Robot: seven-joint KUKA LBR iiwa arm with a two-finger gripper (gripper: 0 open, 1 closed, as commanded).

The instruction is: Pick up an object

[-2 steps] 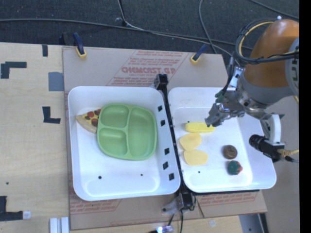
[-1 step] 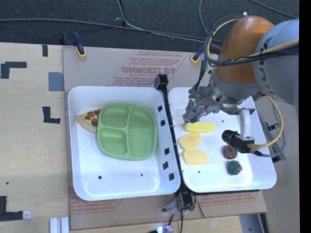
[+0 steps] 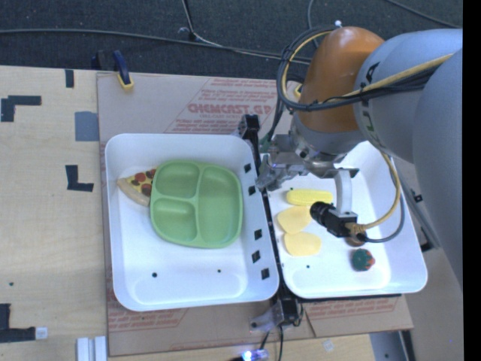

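Hand (image 3: 279, 173) above the divider between bins, beside yellow pieces (image 3: 299, 219); its grip state indiscernible.

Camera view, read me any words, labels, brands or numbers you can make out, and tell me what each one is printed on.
"CHEMCAST GP", roughly: red print on the brown cardboard sheet under the bins; the last letters are blurred.
Smaller red lines above and below it: too blurred to read.
Nothing readable on the green plate or on either white bin.
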